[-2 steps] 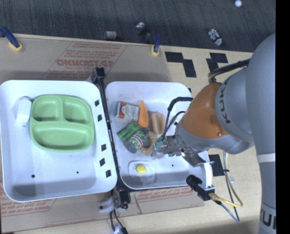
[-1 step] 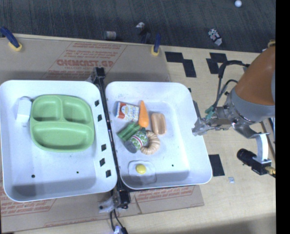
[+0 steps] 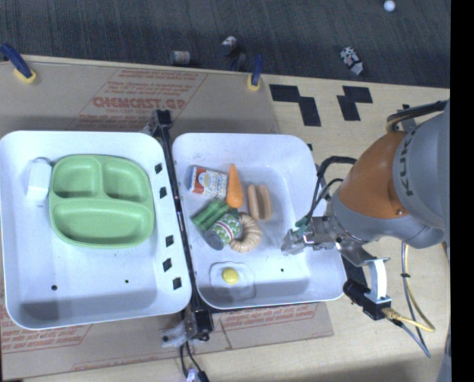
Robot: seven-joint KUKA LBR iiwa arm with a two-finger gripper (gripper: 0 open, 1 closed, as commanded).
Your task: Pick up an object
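1. The pincer sat at the right-hand edge of the right bin, low over the bin's bare floor. How far it was opened could not be told from this view, and no object showed in its hold.

2. Progress, as a judgement: the pick was not yet made. Every item lay in the bin, apart from the pincer, so choosing a target, closing on it and lifting were all left.

3. Nearest the pincer, to its left, lay a hot dog, and below that a pale ring-shaped doughnut touching a green-and-white round object.

4. Further left in the same bin, an orange carrot lay roughly upright, beside a small printed packet. A green vegetable lay just beneath them, tight against the cluster.

5. A fried egg rested alone near the bin's front edge, well apart from the cluster. It looked the easiest to reach without nudging neighbours, though flat and likely hard to grip.

6. The left bin held a green divided plate, with nothing visible in its compartments, and a small white object just beside the plate's left rim.

7. The two bins stood side by side on the bench.
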